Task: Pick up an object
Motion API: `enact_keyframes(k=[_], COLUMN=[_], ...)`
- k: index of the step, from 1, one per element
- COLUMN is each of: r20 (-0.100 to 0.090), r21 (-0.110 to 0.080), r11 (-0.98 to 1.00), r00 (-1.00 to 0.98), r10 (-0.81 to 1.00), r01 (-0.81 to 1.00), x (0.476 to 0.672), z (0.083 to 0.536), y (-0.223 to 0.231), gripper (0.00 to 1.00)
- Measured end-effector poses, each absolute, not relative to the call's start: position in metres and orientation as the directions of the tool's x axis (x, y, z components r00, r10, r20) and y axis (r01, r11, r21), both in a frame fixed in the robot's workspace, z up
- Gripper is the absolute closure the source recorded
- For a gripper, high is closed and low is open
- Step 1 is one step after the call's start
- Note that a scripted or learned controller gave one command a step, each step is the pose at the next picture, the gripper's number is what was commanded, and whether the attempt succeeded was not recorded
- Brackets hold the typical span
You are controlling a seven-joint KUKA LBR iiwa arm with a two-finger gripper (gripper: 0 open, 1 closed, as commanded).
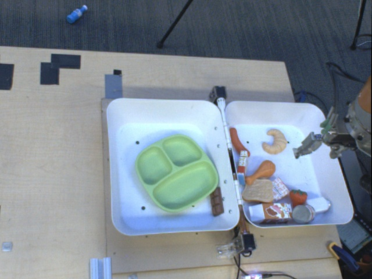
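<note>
Two white bins sit side by side on the bench: a left bin [116,156] and a right bin [331,179]. The left bin holds one green divided plate [177,172] and one brown bar [217,202]. The right bin holds one croissant [275,140], one sausage [238,142], one drumstick [261,171], one slice of bread [258,190], one strawberry [298,197] and one can [303,214].

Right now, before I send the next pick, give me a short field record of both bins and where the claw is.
left bin: green divided plate, brown bar at its right edge
right bin: croissant, drumstick, bread slice, strawberry, can, hot dog
claw: above right bin's right side, right of the croissant
held: nothing seen between fingers
</note>
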State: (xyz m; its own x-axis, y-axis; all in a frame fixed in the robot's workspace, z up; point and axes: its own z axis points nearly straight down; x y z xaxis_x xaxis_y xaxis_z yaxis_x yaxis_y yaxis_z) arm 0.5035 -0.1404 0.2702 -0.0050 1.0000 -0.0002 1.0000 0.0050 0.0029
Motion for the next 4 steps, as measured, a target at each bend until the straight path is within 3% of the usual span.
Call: enact_keyframes(k=[1,2,3,4], r20=[0.001,0.001,-0.001,-0.002], r21=[0.0,0.004,0.009,0.016], r11=[0.004,0.004,0.002,0.003], r00=[-0.004,-0.004,-0.002,-0.003], r10=[1.0,1.0,1.0,1.0], r01=[1.0,1.0,1.0,1.0], x=[0.487,0.488,0.513,0.516], z=[0.168,0.185,0.087,0.098], y=[-0.094,-0.06,-0.112,-0.112], gripper=[0.0,0.0,0.0,1.0])
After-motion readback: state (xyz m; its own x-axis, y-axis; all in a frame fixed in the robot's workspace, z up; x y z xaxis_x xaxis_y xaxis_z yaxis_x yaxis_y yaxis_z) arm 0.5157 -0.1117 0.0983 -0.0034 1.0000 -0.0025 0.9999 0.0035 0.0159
